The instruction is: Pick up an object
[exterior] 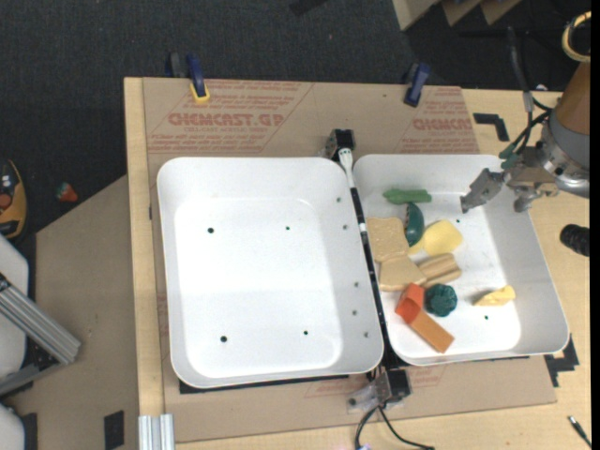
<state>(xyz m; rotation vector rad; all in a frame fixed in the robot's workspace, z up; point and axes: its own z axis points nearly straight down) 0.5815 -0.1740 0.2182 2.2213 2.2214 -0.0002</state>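
Observation:
The right bin (544,279) holds several small objects. A green flat piece (407,196) lies near its back, with a dark teal piece (413,221) and a yellow lump (441,238) just in front of it. Two tan blocks (385,235) sit by the left wall. Further forward are a wooden cylinder (438,268), a red piece (410,303), a teal ball (441,298), an orange block (433,331) and a small yellow piece (495,296). My gripper (499,195) hangs over the bin's back right part, open, with nothing between its fingers, to the right of the green piece.
The left bin (178,251) stands beside the right one, sharing a middle rim. Both rest on a cardboard sheet (244,111) held by two clamps (197,78) at the back. The arm's wrist (567,153) reaches in from the right edge.

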